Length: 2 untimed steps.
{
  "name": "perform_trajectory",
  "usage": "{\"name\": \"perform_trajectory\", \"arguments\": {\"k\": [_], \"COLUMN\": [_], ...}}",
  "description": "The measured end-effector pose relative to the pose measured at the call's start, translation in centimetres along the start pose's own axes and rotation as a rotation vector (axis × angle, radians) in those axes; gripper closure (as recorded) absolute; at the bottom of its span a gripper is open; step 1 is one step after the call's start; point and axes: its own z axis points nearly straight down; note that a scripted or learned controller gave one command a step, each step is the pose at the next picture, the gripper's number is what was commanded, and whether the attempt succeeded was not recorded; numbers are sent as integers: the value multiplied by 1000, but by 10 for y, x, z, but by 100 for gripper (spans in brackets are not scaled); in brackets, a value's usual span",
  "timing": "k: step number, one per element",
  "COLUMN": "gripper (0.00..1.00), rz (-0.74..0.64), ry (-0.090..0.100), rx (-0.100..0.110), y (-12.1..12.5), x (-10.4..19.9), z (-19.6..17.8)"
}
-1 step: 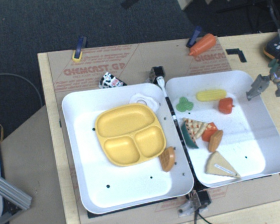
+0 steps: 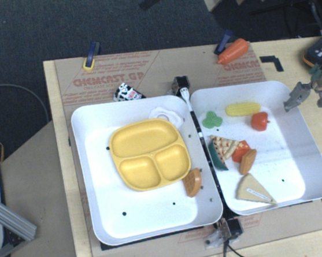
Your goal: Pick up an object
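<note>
1. The bench [image 2: 142, 69] is a pale board printed with red lettering along its far edge, and it stands on dark carpet [image 2: 49, 28].
2. Two shallow white bins sit side by side on the bench, touching along their inner edges.
3. The left bin [image 2: 101, 208] holds a yellow divided plate [image 2: 150, 153] near its middle, a small brown pastry [image 2: 193, 181] at the plate's near right corner, and a white ring-shaped piece [image 2: 167, 116] at the plate's far right edge.
4. The right bin [image 2: 304, 160] holds toy food: a green leafy piece [image 2: 212, 119] and a yellow corn cob [image 2: 243, 108] along its far edge, a red pepper [image 2: 259, 120] just beside the corn, a pizza slice [image 2: 226, 145] near the left wall, an orange-brown piece [image 2: 247, 160] beside it, and a pale cheese wedge [image 2: 253, 190] towards the near edge.
5. An orange carrot [image 2: 233, 50] lies on the bench beyond the right bin, and a black-and-white toy [image 2: 127, 92] lies beyond the left bin.
6. A blue and yellow clamp [image 2: 90, 57] grips the bench's far edge.
7. The gripper [image 2: 308, 94] hangs at the right bin's far right corner, over its rim; its fingers are spread apart with nothing between them.
</note>
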Motion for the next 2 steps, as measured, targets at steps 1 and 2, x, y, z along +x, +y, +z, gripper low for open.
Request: {"name": "perform_trajectory", "arguments": {"k": [1, 2], "gripper": [0, 0], "rz": [0, 0], "ry": [3, 3], "rx": [7, 6], "y": [-2, 2], "x": [11, 11], "z": [54, 98]}}
